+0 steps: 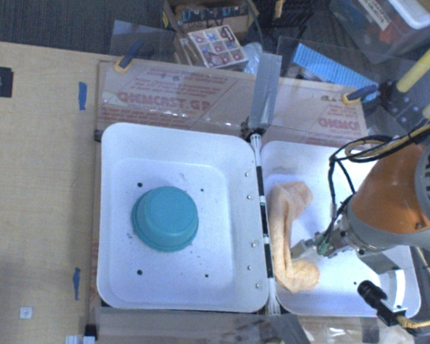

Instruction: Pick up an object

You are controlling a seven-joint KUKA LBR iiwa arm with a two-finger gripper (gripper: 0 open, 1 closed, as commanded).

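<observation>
Arm point(403, 202) cut off at right edge — gripper point(322, 246) fingers too small to tell.

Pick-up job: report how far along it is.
Done: the arm has reached over the right bin, its pincer low beside the tan cloth. In hand: nothing visibly; the cloth lies on the bin floor. Left: grasp and lift. The teal bowl sits untouched in the left bin.

Teal bowl point(166, 217) mid left bin point(125, 150); floor around free.
</observation>
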